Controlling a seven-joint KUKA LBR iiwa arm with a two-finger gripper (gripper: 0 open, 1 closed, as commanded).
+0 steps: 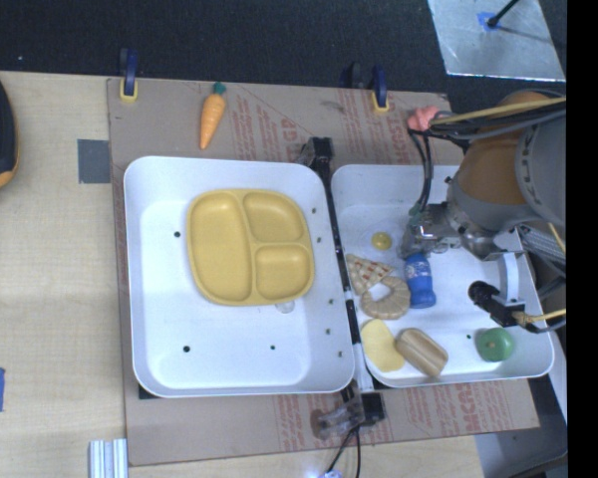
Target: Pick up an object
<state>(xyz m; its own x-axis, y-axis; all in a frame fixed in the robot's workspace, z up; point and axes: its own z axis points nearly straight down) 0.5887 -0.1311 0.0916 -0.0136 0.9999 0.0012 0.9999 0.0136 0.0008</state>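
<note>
Right shallow white bin (448,368): crowded along its left and lower edges; open floor at upper centre and mid-right. Left shallow white bin (149,357): holds a yellow three-compartment plate (249,245), with bare floor around it. Grey arm (498,182) reaches in from the right, its gripper (419,237) lowered just above a blue upright bottle (419,282); whether the jaws are parted or closed cannot be told. Nearby: small yellow ball (381,240), tan woven pretzel-shaped piece (377,285), green round object (494,344).
</note>
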